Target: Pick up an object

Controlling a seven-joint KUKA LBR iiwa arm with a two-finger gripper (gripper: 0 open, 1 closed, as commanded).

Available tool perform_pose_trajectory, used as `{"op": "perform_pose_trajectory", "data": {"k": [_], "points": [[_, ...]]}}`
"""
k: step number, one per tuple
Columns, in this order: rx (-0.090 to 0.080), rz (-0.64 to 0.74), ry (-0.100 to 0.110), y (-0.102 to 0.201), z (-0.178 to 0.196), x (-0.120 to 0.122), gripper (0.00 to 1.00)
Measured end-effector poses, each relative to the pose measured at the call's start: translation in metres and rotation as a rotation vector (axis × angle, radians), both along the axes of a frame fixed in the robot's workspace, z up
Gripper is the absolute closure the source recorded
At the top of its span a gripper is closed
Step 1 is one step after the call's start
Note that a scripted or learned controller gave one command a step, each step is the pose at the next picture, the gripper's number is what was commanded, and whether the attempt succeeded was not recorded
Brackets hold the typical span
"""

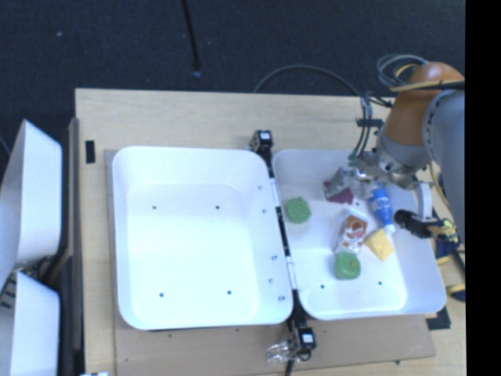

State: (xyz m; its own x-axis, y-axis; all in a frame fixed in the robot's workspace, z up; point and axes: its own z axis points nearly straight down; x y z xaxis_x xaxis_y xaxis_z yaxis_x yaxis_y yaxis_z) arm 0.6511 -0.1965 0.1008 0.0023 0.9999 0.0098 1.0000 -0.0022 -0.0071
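In the right bin (313,300), up near its far right corner, there's a dark maroon object (340,196) sitting right under the gripper (341,183); the gripper's down low over it, pretty much touching it from what I can see, but honestly the fingers are just a grey blur, so can't tell how wide they're spread or whether they've got anything between them. Just to the right of that is a small blue bottle (382,207) with a white cap end; below it a white packet with a red-orange print (353,233), lying tilted; beside that, toward the right wall, a yellow block (380,245); a green round thing (347,266) sits just below the packet; another green round piece (297,210) is off by the left wall of the same bin. The grey arm with its orange band (415,116) comes in over the bin's far right corner. The left bin (125,210) lies right alongside, the two touching at the middle edge, both on the wooden bench (94,124).
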Motion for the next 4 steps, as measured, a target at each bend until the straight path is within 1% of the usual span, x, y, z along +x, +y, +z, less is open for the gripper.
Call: {"op": "perform_pose_trajectory", "data": {"k": [1, 2, 3, 4], "points": [[-0.009, 0.006, -0.006, 0.025, -0.001, 0.004, 0.0], [-0.01, 0.006, -0.009, 0.023, 0.01, 0.005, 1.0], [-0.01, 0.006, -0.008, 0.023, 0.009, 0.005, 0.0], [0.005, 0.013, -0.009, -0.012, 0.011, -0.015, 0.0]]}}
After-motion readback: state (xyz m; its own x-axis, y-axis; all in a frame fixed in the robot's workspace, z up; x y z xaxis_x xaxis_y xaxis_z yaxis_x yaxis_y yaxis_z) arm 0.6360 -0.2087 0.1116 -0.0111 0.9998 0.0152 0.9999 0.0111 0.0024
